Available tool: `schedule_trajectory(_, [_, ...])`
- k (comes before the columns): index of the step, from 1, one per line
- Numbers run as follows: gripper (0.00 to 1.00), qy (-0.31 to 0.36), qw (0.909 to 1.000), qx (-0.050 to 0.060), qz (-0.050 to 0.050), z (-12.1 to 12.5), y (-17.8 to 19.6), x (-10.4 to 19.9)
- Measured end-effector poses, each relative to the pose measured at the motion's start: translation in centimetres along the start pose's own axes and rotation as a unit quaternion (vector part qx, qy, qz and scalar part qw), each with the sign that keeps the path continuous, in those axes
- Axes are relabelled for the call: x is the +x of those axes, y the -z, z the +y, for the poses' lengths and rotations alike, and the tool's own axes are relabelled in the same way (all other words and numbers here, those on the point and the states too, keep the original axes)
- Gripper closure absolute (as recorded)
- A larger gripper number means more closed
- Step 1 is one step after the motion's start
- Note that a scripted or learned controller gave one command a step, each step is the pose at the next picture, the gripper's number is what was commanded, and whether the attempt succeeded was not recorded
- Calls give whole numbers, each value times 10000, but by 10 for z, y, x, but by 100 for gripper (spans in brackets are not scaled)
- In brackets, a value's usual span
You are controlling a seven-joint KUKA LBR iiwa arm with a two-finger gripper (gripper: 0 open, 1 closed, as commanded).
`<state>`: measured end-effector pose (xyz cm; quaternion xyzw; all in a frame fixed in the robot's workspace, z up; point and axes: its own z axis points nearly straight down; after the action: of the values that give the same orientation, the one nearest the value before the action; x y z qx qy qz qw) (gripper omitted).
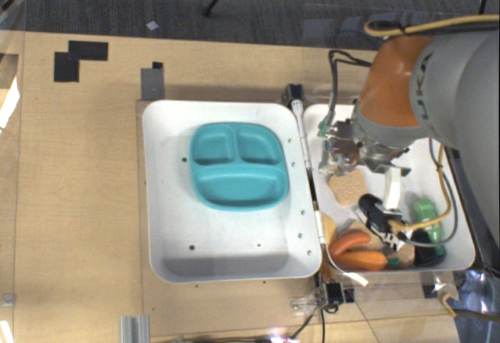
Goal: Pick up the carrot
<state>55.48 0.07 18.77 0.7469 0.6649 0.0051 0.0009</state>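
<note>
Here claw [349, 152] over right bin [461, 244], above tan slice [348, 187]; finger spread unclear, can't tell state. Carrot [361, 259] at bin's near-left corner, apart from claw.

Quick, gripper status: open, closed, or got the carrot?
Gripper: cannot be told, the arm hides it from above. It sits over the right bin; the carrot lies apart at the bin's near edge, not held.
</note>
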Motion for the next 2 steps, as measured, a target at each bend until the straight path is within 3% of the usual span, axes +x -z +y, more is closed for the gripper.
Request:
schedule_trajectory(1, [100, -953, 9954, 50, -26, -44, -4, 41])
schedule_trajectory(2, [100, -2198, 9755, 52, -35, -70, -4, 21])
